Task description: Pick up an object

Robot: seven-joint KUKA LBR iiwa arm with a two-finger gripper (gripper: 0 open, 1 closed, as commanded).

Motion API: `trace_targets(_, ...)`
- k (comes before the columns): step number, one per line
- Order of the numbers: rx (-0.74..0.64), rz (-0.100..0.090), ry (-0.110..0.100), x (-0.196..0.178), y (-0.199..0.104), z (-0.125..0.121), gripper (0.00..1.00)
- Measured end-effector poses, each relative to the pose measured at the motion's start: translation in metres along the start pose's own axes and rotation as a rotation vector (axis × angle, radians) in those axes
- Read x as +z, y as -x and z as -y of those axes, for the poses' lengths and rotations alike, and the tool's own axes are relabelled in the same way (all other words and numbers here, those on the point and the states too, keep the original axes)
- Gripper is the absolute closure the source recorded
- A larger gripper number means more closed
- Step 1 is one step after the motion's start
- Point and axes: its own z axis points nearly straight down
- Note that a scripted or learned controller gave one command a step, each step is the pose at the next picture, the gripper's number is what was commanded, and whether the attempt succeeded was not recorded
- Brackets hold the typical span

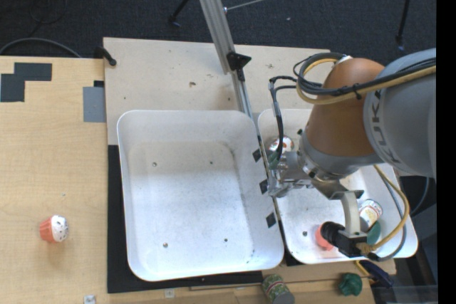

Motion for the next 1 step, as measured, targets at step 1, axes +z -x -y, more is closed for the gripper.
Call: trace_targets(1, 0.0, 0.001, 0.003, -0.013, -0.0508, 0.0034, 1.0)
